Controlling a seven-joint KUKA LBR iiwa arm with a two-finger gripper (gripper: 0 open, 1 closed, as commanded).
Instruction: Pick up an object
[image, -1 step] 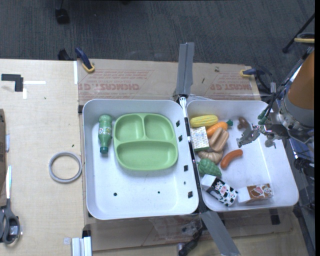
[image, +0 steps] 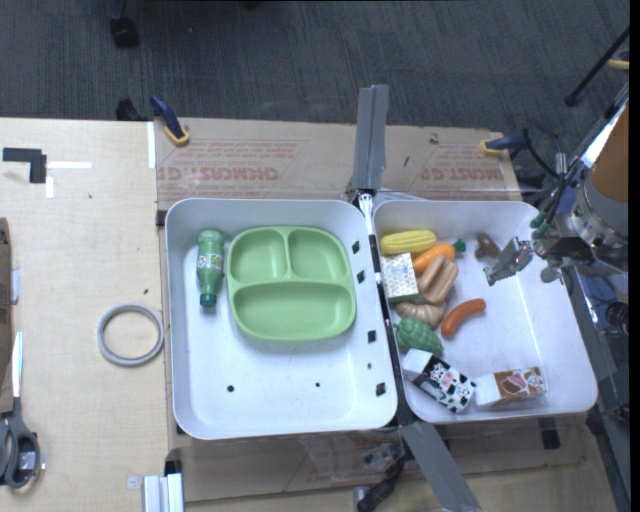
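My gripper (image: 508, 262) hangs over the right part of the right bin (image: 560, 330), just off a small brown piece (image: 487, 245). Toy food is piled along that bin's left side: a yellow corn cob (image: 407, 241), an orange carrot (image: 435, 256), a white-and-green box (image: 399, 277), tan bread rolls (image: 440, 282), a red sausage (image: 463, 316) and a green leafy piece (image: 417, 336). A cow-print carton (image: 445, 385) and a brown-and-white carton (image: 518, 384) lie at the front. I see nothing held in the gripper.
The left bin (image: 200, 390) holds a green divided plate (image: 291, 281) and a green bottle (image: 209, 266). On the bench to the left lie a tape ring (image: 131, 333) and scissors (image: 18, 450). A metal divider (image: 370, 140) runs between the bins.
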